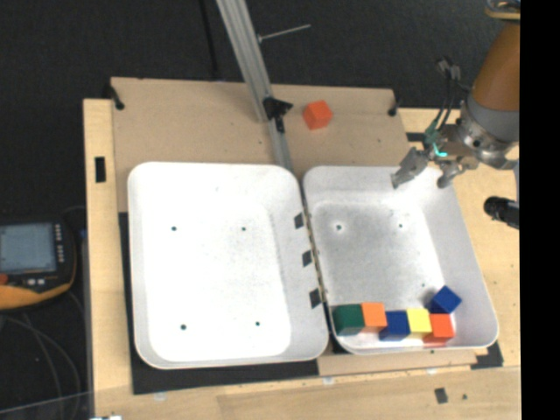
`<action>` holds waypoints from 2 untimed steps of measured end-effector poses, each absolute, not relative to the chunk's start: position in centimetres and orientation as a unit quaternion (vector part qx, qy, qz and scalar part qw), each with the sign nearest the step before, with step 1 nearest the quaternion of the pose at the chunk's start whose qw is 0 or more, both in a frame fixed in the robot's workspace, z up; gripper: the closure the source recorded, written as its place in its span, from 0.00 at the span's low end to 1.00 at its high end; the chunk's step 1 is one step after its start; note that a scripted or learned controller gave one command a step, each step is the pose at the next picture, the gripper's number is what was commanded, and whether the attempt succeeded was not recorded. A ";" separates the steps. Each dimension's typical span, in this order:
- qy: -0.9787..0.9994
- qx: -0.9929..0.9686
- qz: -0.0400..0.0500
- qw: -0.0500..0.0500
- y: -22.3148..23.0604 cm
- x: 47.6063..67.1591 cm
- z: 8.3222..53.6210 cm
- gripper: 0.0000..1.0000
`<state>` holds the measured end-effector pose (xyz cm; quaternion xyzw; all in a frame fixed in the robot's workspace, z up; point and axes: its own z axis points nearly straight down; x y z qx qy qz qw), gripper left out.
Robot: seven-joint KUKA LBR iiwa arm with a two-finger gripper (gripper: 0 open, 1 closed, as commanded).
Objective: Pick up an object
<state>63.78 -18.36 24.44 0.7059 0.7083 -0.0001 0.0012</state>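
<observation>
Several small blocks lie in a row along the near wall of the right bin: a green block, an orange block, a blue block, a yellow block and a red-orange block. A second blue block sits just behind them. My gripper hangs over the far right corner of this bin, well away from the blocks. It is open, and nothing is between its fingers. An orange cube rests on the bench behind the bins.
The left bin sits beside the right one. A slanted metal rail rises from the bench between the bins' far corners. A handheld pendant lies off the bench at the left.
</observation>
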 end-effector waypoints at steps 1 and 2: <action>0.709 0.705 0.000 0.001 -14.1 57.7 23.3 0.00; 0.706 0.708 -0.003 -0.003 -16.2 55.0 11.4 0.00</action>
